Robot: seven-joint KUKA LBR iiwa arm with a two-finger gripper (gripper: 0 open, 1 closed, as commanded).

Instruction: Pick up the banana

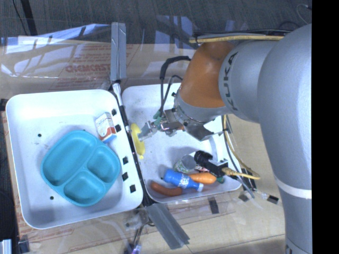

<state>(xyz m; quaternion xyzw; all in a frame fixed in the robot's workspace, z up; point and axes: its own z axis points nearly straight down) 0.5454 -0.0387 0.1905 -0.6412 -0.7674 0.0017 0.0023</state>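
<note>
Camera view: banana [137, 138] is lying against the right bin's [139, 100] left wall, just beside the gripper [150, 128]; its grip state I cannot tell.

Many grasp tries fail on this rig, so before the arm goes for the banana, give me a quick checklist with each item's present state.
1. Banana in view: ok, it lies in the right bin against the left wall.
2. End effector near the banana: ok, just beside its upper end.
3. Banana between the fingers: cannot tell.
4. Room around the banana: not ok, the bin wall hugs its left side.
5. Clutter away from the banana: ok, the sausage, blue bottle and carrot sit lower in the bin.
6. Blue tray: ok, it is in the left bin.
</note>
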